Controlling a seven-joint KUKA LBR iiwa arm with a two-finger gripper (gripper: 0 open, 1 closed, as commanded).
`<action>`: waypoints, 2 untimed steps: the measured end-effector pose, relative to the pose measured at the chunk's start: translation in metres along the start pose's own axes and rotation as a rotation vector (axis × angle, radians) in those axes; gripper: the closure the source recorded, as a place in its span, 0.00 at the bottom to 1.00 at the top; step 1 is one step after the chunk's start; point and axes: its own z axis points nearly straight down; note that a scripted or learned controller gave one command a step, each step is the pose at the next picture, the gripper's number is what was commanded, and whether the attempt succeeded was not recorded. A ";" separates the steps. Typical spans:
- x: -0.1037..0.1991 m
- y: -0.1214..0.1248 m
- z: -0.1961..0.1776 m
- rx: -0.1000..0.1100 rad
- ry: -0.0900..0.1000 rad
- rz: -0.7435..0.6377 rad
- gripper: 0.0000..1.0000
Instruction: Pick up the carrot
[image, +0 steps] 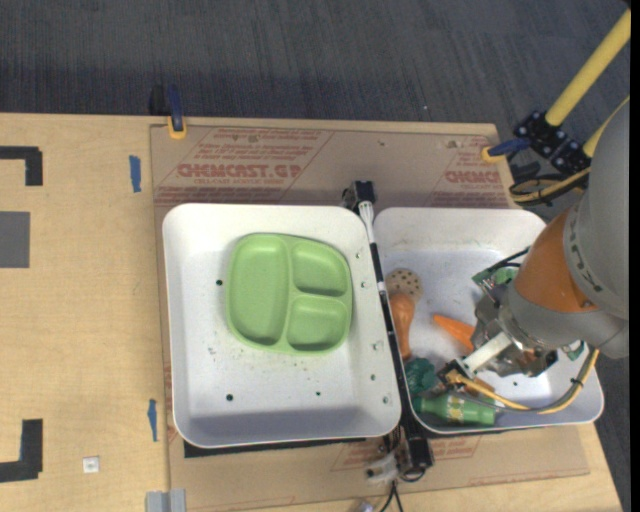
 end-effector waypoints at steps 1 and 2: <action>0.000 -0.003 0.009 0.002 -0.002 0.192 1.00; -0.004 -0.001 0.011 -0.002 -0.009 0.197 0.00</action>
